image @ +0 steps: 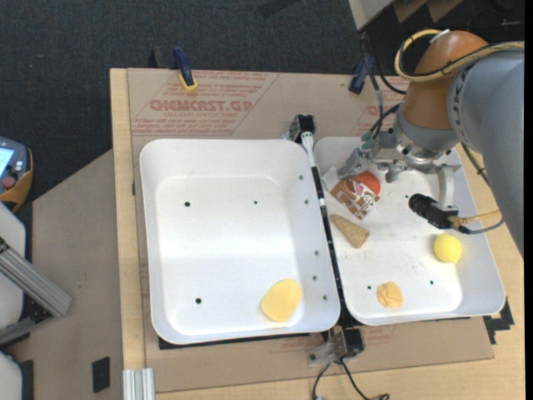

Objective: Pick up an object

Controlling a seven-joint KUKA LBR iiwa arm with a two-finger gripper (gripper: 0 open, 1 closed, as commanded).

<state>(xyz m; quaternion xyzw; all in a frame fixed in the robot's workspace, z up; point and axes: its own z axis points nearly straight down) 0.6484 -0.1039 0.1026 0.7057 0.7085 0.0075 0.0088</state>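
My gripper hangs over the back of the right bin, under the orange band of the arm. Just to its left, touching or partly under its metal parts, lies a red-orange and white packet. In front of that packet sits a tan wedge. A yellow ball rests near the right wall of the bin, with a small orange-yellow lump by the front wall. In the left bin a yellow oval piece lies at the front right corner.
Both bins stand side by side on a cardboard sheet, joined by a black clip at the back and another clip at the front. A black cable trails from the gripper to the right.
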